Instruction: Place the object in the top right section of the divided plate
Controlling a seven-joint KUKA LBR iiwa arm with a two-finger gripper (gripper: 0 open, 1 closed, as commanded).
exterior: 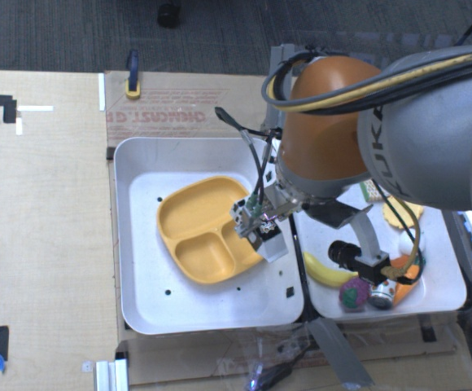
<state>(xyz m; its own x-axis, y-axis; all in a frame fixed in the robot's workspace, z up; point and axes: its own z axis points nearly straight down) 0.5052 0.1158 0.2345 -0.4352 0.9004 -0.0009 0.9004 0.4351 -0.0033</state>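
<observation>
A yellow divided plate (pixel 199 230) lies in the left white bin (pixel 138 243), with one large section at the back and two smaller ones at the front. My gripper (pixel 258 221) hangs over the plate's right rim, beneath the arm's orange band (pixel 325 120). The wrist's bulk and cables hide what, if anything, is at the gripper's tip.
The right bin (pixel 447 287) holds a banana (pixel 327 272), a purple and green ball (pixel 352 293), an orange piece (pixel 404 269) and other small items, partly under the arm. A blue-handled clamp (pixel 133 76) sits on the cardboard behind the left bin.
</observation>
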